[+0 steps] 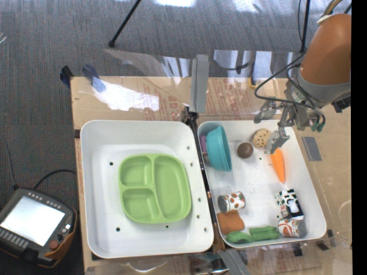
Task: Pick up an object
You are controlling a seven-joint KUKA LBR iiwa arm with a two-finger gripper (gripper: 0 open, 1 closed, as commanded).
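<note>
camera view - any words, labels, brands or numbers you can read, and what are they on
No text can be read with confidence.
Clear sheet on the bench behind the bins: faint reddish print, too blurred to read.
Small printed can in the right bin: pattern, no legible label.
Second can by the cow-patterned toy: markings too small to read.
Handheld pendant at lower left: screen washed out.
Green divided plate: no visible text.

- My arm [327, 53] reaches in from the right, orange band above the wrist.
- My pincer [279, 141] hangs low, pointing down and slightly left.
</note>
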